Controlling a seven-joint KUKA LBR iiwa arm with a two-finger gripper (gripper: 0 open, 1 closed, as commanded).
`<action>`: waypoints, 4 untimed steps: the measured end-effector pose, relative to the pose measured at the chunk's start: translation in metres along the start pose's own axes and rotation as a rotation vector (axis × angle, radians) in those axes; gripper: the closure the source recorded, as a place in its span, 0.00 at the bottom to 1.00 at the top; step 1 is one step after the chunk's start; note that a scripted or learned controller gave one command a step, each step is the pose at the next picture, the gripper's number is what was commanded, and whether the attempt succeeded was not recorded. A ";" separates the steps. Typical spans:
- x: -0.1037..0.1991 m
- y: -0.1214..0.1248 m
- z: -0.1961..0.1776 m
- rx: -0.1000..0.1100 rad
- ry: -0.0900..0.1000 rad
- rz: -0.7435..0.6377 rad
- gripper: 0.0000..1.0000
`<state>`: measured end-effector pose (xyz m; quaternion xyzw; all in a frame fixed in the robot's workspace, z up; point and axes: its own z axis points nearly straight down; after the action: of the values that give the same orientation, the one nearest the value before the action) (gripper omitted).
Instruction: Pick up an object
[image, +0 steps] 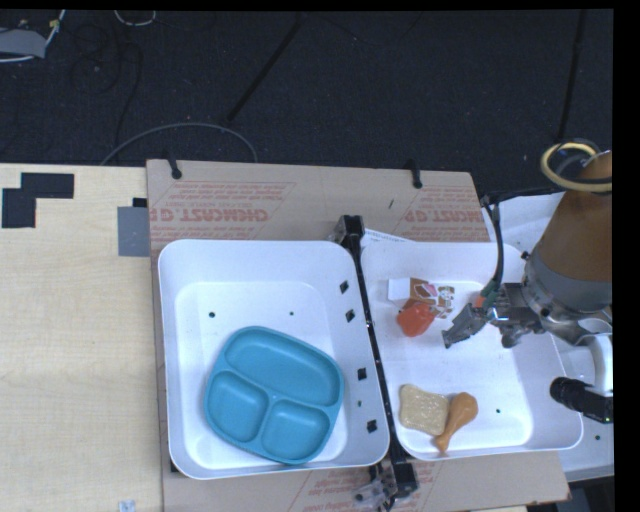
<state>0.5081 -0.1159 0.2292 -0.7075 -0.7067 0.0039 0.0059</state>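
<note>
Arm (575, 255): reaching in from the right edge, grey with an orange band, hanging over the right bin.
Gripper (462, 330): hovering above the middle of the right bin, its dark fingers pointing left and slightly down; they are standing a little apart, with nothing showing between them.
Red object (415, 319): lying in the upper middle of the right bin, just left of the gripper tips, close but seemingly not touching.
Small printed packet (432, 294): sitting just above the red object, next to a white tag.
Drumstick toy (455, 416): lying at a slant near the front of the right bin, its thick end pointing up and right.
Bread slice toy (422, 408): lying flat, touching the drumstick toy on its left.
Right bin (545, 425): holding all four small items.
Left bin (190, 270): sitting beside it, carrying the blue divided plate (272, 393).
Tabletop (70, 350): showing pale wood at the left.
</note>
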 end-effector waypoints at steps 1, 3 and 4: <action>0.000 0.002 -0.005 -0.010 -0.001 -0.001 0.00; -0.004 0.004 0.103 -0.005 0.000 -0.001 0.00; -0.003 0.004 0.143 -0.011 -0.002 0.000 0.00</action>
<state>0.5102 -0.1186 0.0863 -0.7076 -0.7067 0.0007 0.0014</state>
